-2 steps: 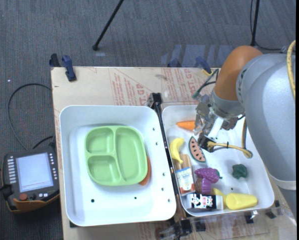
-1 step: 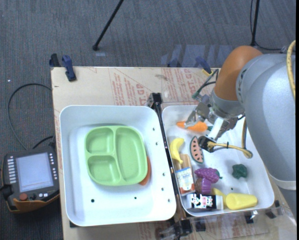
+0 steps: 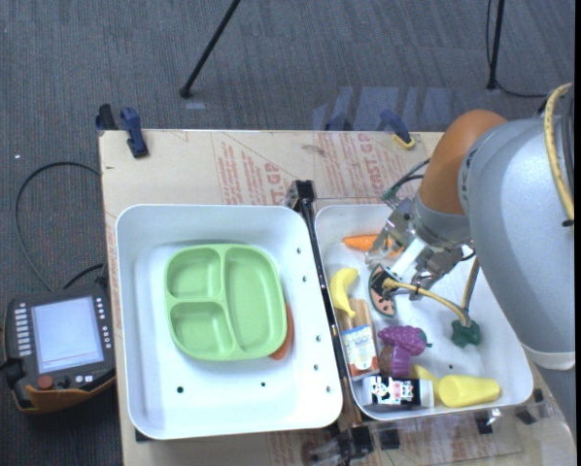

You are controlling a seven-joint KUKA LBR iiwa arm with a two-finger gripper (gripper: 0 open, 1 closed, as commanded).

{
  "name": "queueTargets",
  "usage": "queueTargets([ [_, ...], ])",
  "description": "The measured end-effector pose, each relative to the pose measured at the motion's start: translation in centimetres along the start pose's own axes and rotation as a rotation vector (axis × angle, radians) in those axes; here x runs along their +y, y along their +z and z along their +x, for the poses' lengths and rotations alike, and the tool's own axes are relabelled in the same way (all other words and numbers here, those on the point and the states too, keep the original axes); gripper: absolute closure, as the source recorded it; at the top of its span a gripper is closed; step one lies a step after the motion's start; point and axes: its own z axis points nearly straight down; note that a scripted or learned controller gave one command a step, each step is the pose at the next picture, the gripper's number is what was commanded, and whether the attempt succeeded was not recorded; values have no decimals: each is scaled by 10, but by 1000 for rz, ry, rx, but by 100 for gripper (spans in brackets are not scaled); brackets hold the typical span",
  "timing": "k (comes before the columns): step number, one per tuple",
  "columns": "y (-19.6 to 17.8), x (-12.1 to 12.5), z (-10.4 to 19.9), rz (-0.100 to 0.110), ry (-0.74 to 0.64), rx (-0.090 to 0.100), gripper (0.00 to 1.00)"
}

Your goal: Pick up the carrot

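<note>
carrot [image 3: 360, 243] lies free, not gripped | claw [image 3: 393, 252] just beside carrot, probably lining up the grasp | claw spread: cannot tell | banana [image 3: 344, 289] near carrot, may crowd

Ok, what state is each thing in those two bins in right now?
Orange carrot: lying flat in the right white bin.
Grey arm's gripper: low, just right of the carrot.
Yellow toy banana: lying flat by the bin's left wall.
Green divided plastic plate: right side up in the left bin.
</note>
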Motion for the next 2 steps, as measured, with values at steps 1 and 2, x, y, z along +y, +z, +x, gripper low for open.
queueTargets([
  [1, 0, 6, 5, 2, 261, -2, 0],
  [2, 0, -43, -26, -1, 407, 1, 0],
])
